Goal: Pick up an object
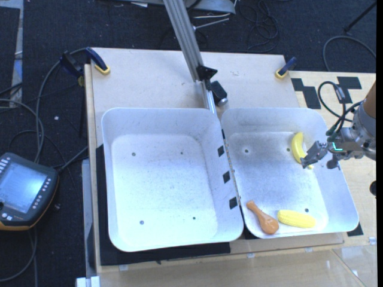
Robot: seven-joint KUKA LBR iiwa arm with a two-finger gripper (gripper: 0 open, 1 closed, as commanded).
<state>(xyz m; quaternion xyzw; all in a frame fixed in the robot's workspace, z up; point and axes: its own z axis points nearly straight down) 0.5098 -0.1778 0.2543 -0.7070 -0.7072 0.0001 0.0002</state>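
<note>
A yellow banana [297, 146] lies in the right bin [335, 187] near its far right side. My gripper [322, 159] hangs just to the banana's right, low over the bin. It is open, with one dark finger [312, 155] close against the banana's near end and nothing between the fingers. Near the bin's front edge lie a yellow oblong object [296, 219] and an orange-brown spoon-shaped object [264, 218], side by side and well away from the gripper.
The left bin [161, 178] adjoins the right one along a ridge with black marks [227, 175]. A slanted metal bar [188, 37] crosses the far bench. A teach pendant [24, 190] lies off the bench at the left.
</note>
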